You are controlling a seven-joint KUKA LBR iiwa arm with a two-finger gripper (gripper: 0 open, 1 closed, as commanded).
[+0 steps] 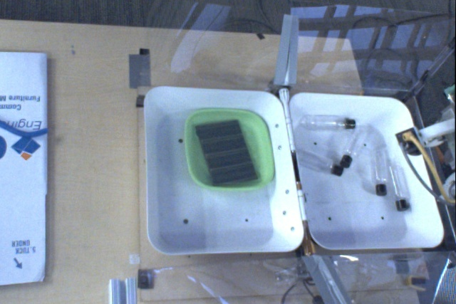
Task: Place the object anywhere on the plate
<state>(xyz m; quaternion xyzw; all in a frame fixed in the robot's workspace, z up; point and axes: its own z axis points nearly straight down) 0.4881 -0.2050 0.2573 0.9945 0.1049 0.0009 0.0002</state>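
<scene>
Cam view: dark ridged block [225, 152] lies flat mid green plate [265, 153], L bin [214, 228], so placement looks done.
Gripper [433, 133] at R bin [356, 224] right edge, open/closed can't tell. Best now: keep arm high, clear of plate. Block: dark grey, rectangular, cross-ridged, slightly skewed to plate rim.

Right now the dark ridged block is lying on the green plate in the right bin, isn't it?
Not quite. The camera view shows the dark ridged block lying on the green plate in the left bin, not the right one.
</scene>
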